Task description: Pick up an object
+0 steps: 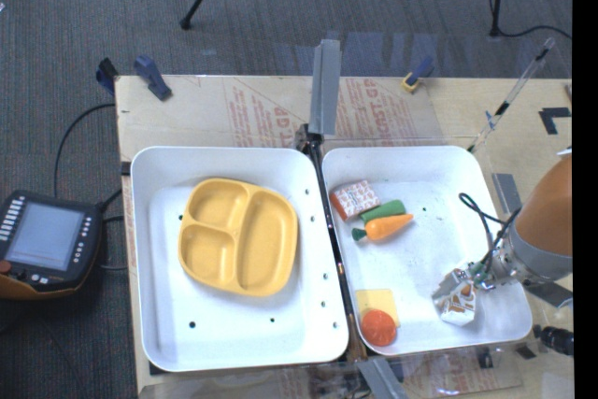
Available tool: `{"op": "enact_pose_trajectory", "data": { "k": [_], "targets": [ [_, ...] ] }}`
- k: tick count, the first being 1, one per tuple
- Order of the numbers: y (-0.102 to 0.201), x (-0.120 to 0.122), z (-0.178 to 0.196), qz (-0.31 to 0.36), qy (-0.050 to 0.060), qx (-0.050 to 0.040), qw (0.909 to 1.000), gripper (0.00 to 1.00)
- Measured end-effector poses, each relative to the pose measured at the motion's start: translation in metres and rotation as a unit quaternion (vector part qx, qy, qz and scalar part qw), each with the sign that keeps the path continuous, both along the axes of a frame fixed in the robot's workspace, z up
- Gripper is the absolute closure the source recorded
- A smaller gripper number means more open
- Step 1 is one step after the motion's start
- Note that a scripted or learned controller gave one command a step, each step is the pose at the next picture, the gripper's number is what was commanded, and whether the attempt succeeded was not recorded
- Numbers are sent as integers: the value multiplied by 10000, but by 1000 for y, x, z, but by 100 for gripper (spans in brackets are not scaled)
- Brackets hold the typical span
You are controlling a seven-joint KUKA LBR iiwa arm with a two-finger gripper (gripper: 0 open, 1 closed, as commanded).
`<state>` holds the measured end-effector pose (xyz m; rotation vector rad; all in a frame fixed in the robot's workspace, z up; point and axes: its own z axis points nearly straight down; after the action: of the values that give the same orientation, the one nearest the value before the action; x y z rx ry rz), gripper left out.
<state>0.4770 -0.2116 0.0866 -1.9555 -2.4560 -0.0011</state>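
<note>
A small white carton (460, 304) lies near the right bin's (439, 165) lower right corner, with the hand (464, 283) right at it; whether the hand is apart or together cannot be told. Farther left lie a toy carrot (388, 226) and a tomato (378, 326). A yellow divided plate (239, 236) sits in the left bin (159, 294).

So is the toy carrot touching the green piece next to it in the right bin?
Touching. The camera view shows the carrot lying against the lower edge of the green piece, with no white bin floor visible between them.
</note>
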Motion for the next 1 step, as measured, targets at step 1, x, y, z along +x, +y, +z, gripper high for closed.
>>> {"op": "enact_pose_trajectory", "data": {
  "k": [1],
  "targets": [
    [-2, 21, 5, 417, 24, 11, 9991, 0]
  ]
}}
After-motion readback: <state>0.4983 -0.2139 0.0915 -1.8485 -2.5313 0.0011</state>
